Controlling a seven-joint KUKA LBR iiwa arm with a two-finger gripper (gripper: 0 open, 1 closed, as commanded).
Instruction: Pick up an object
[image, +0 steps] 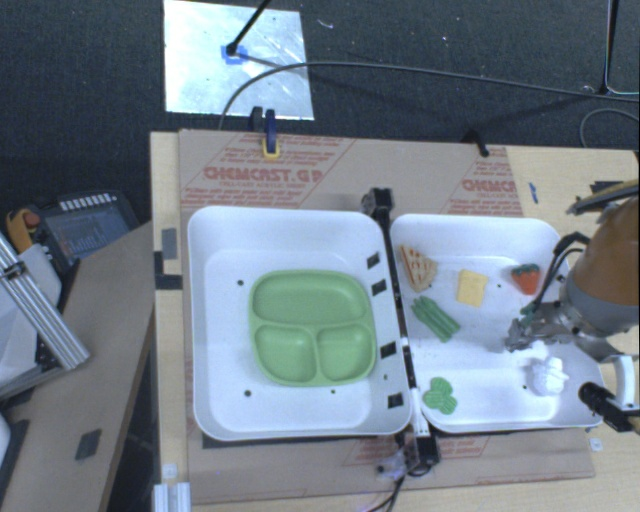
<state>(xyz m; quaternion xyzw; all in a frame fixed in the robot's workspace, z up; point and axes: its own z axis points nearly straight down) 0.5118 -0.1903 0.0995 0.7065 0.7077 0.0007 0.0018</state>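
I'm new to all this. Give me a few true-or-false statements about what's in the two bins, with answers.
1. The green divided plate lies in the left bin. True.
2. The plate carries the yellow cheese slice. False: the cheese lies on the right bin's floor.
3. The gripper is over the right bin. True.
4. The white crumpled piece sits at the far edge of the right bin. False: it is near the front edge.

We record a tan counter (330, 160) faced with cardboard printed in red lettering, standing on dark carpeted floor (80, 90). We note a reflective metal plate (235, 60) on the floor, black cables (420, 72) crossing it, and a side table (70, 380) at left bearing a grey pendant (85, 228).
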